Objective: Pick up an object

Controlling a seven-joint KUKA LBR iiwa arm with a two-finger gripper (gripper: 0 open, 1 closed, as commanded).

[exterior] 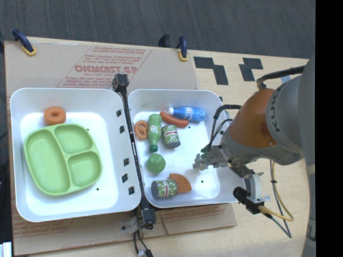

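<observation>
Cardboard-topped bench under you carries two white bins, and your gripper hovers low over the bare floor at the right bin's right side; you can't tell from this angle how far it's spread, and nothing shows in its grasp. Nearest you lie the can and the green ball; farther off sits the blue bottle. Pick the can, centre over it, then descend straight.

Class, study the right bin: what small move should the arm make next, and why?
Probably shift the gripper toward the can lying at the right bin's near edge, then descend: it hovers over bare floor, with nothing seen between its fingers.
</observation>
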